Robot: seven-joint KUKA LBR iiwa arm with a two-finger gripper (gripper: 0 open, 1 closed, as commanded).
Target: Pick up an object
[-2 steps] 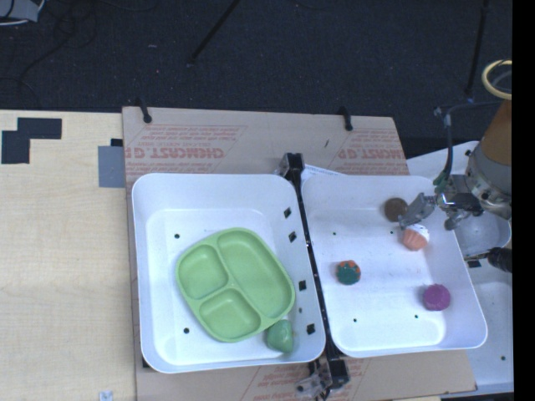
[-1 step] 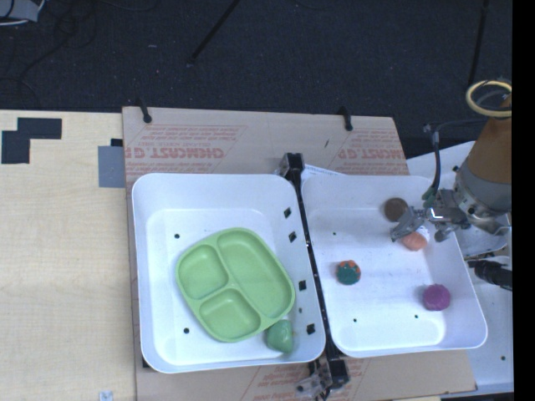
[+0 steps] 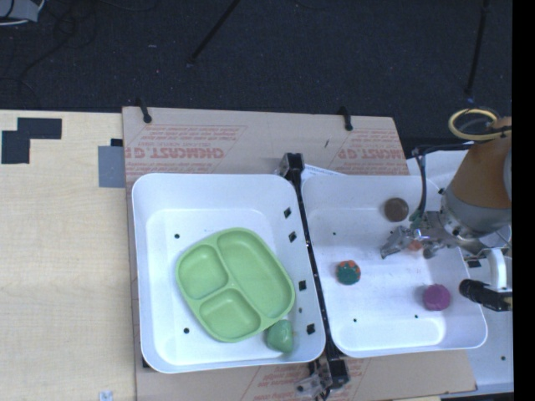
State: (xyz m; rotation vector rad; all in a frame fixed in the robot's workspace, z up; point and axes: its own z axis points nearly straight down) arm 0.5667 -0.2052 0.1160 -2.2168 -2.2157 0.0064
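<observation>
My gripper (image 3: 401, 243) hangs low over the right bin (image 3: 376, 341), near its upper right part, with the arm coming in from the right. A brown round object (image 3: 395, 209) lies just above and to the left of the gripper. A small green and red ball (image 3: 349, 271) rests lower left of it, with a gap between them. A purple object (image 3: 435, 296) sits lower right, near the bin's right wall. Nothing shows clearly in the gripper's grasp.
In the left bin (image 3: 159, 199) lies a green divided plate (image 3: 234, 284), with a pale green lump (image 3: 280, 336) by its lower right corner. A black divider (image 3: 305, 257) separates the bins. Cardboard (image 3: 251, 144) lies behind them.
</observation>
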